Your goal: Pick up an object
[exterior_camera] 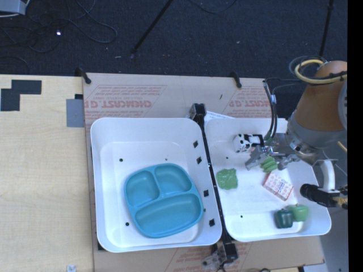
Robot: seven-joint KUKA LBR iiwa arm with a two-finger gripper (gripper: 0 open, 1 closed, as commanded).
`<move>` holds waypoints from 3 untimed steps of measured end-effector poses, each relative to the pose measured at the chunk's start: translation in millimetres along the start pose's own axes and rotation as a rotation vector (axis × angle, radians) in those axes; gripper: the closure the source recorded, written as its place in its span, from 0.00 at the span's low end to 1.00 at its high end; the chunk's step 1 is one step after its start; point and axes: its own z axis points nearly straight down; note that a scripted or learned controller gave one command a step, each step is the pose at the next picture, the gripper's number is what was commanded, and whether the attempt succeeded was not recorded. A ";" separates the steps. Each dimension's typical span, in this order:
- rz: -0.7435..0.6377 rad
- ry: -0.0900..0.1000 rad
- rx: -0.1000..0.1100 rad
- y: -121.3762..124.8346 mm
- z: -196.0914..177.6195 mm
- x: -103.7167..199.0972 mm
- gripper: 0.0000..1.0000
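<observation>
The gripper hangs low in the right bin, its metal fingers splayed to either side of a small light-green piece; the piece sits between the tips, but whether the fingers press it or merely straddle it I cannot tell. Just to the left of the fingers, and a little farther back, lies a black-and-white toy. Nearer the divider rests a crumpled green lump, apart from the gripper. Just below and to the right of the gripper lies a red-and-white packet, tilted, and near the front right corner sit a dark green block and a brighter green piece touching each other. Above the gripper rises the arm, grey with its orange band, coming in from the right. The left bin holds a blue divided plate, lying flat and slightly turned. Both bins sit on cardboard on the wooden bench.
</observation>
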 end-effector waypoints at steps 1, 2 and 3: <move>-0.002 -0.002 -0.012 2.7 -6.5 -0.3 0.00; -0.002 -0.001 -0.008 -1.0 38.4 -3.7 0.00; -0.002 -0.001 -0.009 -0.9 81.6 -0.9 0.00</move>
